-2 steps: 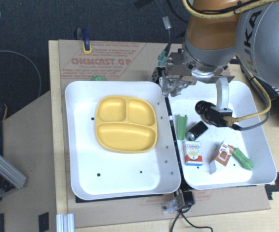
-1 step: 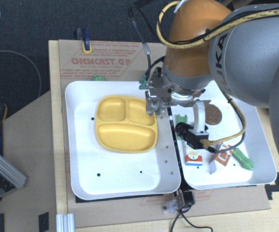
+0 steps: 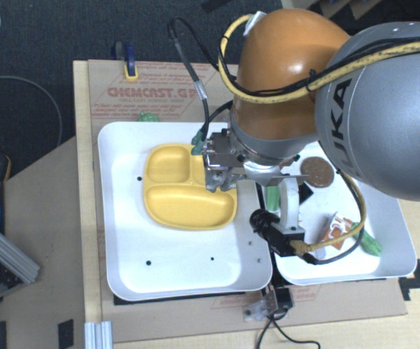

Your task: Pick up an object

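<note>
A yellow two-compartment dish [image 3: 181, 195] lies in the left bin [image 3: 174, 267], toward its back right. My gripper [image 3: 219, 171] hangs under the big orange-banded wrist, right at the dish's right rim near the divider; the wrist hides most of it. In the right bin [image 3: 393, 220] I see a brown round disc [image 3: 317, 171], an orange-and-white packet [image 3: 337, 230], a green piece [image 3: 370, 246] at the front right, and a green stick [image 3: 272, 195] partly under the arm. Nothing is visibly held.
The arm's body covers the back of the right bin. A black cable fitting [image 3: 272, 230] dangles over the wall between the bins. A small green scrap [image 3: 148, 117] sits on the left bin's back rim. Printed cardboard [image 3: 152, 89] with a clamp [image 3: 129, 60] lies behind.
</note>
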You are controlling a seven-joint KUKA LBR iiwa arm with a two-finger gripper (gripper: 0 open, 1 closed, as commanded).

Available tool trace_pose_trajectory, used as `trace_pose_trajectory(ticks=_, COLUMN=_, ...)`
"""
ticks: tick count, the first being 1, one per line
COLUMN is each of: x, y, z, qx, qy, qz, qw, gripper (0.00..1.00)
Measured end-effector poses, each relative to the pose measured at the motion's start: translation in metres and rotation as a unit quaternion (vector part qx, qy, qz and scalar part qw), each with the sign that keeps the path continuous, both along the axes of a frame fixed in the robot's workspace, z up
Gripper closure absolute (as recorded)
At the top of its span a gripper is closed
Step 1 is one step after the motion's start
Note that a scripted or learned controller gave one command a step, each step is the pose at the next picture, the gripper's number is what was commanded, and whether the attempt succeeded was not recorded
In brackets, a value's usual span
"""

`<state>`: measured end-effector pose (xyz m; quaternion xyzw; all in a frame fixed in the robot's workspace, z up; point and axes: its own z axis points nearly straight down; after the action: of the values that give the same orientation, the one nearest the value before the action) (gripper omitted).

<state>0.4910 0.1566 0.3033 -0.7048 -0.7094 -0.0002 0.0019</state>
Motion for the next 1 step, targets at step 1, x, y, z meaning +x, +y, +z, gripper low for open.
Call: trace_pose_trajectory(ticks=1, x=-0.0112, y=-0.0647, z=0.0742, qx=-0.0010, qy=-0.006, qz=-0.006, qw=1.0000, gripper=1.00)
